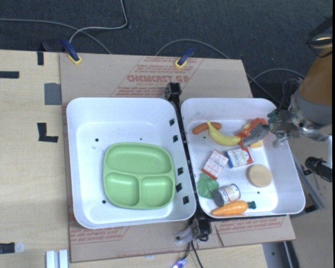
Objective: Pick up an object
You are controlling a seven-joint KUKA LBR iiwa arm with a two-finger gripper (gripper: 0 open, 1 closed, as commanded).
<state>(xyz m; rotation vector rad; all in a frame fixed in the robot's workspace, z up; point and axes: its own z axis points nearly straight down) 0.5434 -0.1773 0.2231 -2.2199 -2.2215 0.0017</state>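
The right bin (285,197) holds several small items: a yellow banana (223,137), a brown sausage (200,128), a red-orange piece (247,127), a red-and-white box (215,163), a blue-and-white box (238,158), a tan round disc (259,175), a green item (205,186), a small can (228,194) and an orange carrot (231,208). My gripper (268,135) hangs over the bin's upper right part, just right of the red-orange piece and above the disc. Its fingers stand open, with nothing between them.
The left bin (78,127) holds a green three-compartment plate (138,175). Black clips join the two bins along the middle wall (181,149). The arm's grey and orange body (315,94) reaches in over the right rim. Cables run across the dark floor behind the bench.
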